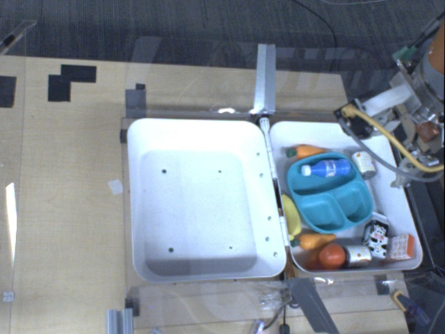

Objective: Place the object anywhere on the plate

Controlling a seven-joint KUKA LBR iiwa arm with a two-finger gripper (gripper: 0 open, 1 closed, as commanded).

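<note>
A blue divided plate (334,202) lies in the right bin (411,223). A blue bottle with a white label (327,168) rests on its side in the plate's far compartment. My gripper (422,139) hangs at the right edge of the view, above the bin's far right corner, up and to the right of the plate. A yellow cable loops in front of it. Nothing shows under it.
Around the plate lie a carrot (309,150), a silver can (363,163), a banana (292,216), an orange piece (314,241), a red tomato (333,256), another can (359,255) and small boxes (388,241). The left bin (201,200) sits beside it.
</note>
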